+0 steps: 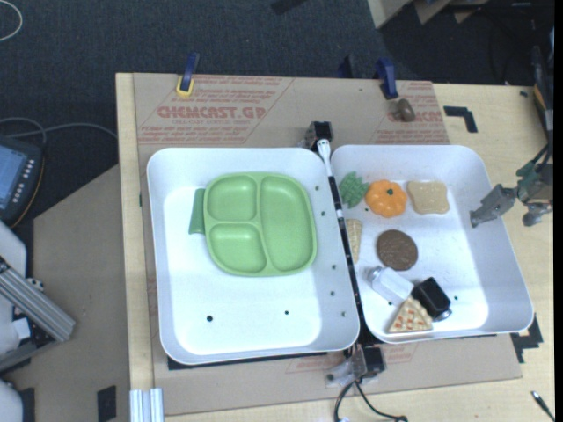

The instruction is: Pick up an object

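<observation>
The right bin [493, 271] holds several small objects: a green leafy piece [354, 187], an orange pumpkin [387, 198], a tan bread slice [428, 197], a brown round patty [398, 249], a pale wedge [353, 236] against the left wall, a white bottle [391, 282], a black block [432, 297] and a pizza slice [410, 317]. My gripper [510, 211] hangs over the bin's right rim, to the right of the bread. It is open, its two grey fingers spread apart with nothing between them.
The left bin [176, 306] holds a green divided plate [259, 222]. Both bins rest on a cardboard sheet [264, 104] held by clamps [186, 76] at the back. A black divider with a cable [321, 139] runs between the bins.
</observation>
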You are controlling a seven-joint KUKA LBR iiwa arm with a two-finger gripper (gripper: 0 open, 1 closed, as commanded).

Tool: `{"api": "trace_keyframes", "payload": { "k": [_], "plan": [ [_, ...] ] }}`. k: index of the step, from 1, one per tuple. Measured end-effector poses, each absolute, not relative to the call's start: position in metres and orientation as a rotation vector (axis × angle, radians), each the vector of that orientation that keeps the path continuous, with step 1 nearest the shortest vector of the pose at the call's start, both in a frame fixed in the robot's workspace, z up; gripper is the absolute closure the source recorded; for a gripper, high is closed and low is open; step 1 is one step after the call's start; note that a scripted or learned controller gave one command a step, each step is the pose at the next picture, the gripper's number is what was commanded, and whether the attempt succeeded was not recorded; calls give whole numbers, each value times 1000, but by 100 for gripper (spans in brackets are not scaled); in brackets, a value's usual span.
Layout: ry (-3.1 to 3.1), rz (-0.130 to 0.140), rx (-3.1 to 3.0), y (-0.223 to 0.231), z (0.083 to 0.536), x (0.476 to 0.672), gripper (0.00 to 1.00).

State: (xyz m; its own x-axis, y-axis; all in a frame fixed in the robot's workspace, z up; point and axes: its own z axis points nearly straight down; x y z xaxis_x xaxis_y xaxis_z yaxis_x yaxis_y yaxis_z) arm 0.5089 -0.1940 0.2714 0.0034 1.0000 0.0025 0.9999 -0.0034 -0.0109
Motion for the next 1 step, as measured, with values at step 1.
{"api": "trace_keyframes", "payload": {
  "k": [1],
  "plan": [
    [-2222,0,-2222,-194,277,511,0]
  ]
}}
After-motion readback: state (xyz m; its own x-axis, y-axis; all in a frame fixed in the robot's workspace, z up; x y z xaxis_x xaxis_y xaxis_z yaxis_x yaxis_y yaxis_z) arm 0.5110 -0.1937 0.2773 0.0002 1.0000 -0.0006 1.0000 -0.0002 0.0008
